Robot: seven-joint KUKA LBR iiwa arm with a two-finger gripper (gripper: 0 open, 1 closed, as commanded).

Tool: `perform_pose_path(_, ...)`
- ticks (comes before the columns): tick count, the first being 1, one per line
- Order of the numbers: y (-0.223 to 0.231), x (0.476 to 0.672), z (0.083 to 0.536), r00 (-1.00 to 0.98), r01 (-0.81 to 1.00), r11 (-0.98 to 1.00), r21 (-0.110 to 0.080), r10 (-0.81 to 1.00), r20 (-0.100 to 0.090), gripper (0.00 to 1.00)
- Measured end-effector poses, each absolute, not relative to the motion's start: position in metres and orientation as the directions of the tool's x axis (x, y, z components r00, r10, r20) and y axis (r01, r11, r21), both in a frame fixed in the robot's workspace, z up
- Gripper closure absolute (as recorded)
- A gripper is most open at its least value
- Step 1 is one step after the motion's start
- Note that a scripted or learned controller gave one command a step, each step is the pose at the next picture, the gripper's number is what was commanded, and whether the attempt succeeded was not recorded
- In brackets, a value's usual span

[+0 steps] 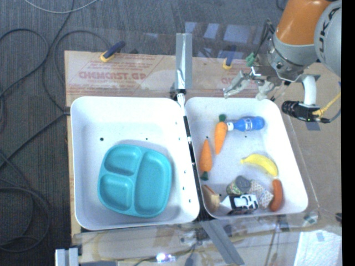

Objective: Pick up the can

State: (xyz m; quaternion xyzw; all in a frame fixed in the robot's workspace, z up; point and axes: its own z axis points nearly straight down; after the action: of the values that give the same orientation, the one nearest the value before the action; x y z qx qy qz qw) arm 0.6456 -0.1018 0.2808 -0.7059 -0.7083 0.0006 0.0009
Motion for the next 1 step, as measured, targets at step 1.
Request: perform_pose_path(1,-0.1201,0.6311,0.1604,0.139,0.99,-0.139,-0.004,0.99,-0.003,0.0)
